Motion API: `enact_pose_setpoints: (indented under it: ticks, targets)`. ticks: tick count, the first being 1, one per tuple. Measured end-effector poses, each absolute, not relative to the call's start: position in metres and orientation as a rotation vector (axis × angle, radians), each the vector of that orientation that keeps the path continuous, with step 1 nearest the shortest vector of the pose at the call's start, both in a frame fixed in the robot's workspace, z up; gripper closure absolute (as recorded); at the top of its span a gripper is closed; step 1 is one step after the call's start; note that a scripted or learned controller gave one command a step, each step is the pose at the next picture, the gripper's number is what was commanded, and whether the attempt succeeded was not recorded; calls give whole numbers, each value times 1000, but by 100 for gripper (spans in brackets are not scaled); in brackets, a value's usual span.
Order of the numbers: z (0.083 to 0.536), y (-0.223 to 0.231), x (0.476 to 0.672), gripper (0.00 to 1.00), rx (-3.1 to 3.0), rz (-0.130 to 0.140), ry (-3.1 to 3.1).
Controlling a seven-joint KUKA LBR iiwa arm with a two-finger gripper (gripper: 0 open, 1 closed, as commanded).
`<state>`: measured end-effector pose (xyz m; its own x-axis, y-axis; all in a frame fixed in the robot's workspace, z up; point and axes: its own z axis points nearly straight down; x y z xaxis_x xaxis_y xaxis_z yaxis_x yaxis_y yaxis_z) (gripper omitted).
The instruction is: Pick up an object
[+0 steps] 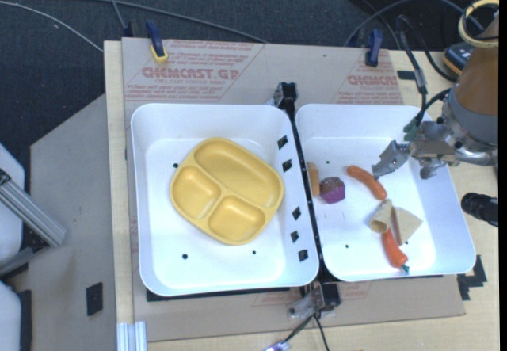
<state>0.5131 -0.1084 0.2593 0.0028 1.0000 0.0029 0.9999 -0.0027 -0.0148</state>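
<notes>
You are looking down on two white bins side by side on the bench: the left bin [150, 207] holds a yellow divided plate [227, 189] with three compartments, lying flat near its middle. The right bin [444, 238] holds the small things you could pick. A tan piece [313, 180] lies against the bin's left wall, with a purple object [332, 189] just beside it on its right. An orange sausage [368, 181] lies at a slant near the bin's middle. Lower down, a beige wedge-shaped piece [396, 222] sits with a carrot [394, 249] just below it, the carrot's green end pointing toward the bin's lower rim. The arm reaches in from the right, and its gripper [394, 158] hangs over the upper right part of the right bin, just above and to the right of the sausage and apart from it. Nothing sits between the fingers; whether they stand apart or together you cannot tell from this angle.
</notes>
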Motion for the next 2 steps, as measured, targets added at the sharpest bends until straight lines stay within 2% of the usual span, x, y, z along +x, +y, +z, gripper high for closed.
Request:
enact_pose_setpoints:
  ticks: [1, 2]
  targets:
    - [266, -108, 515, 0, -2220, 0, -2220]
    - [215, -99, 520, 0, -2217, 4, -2217]
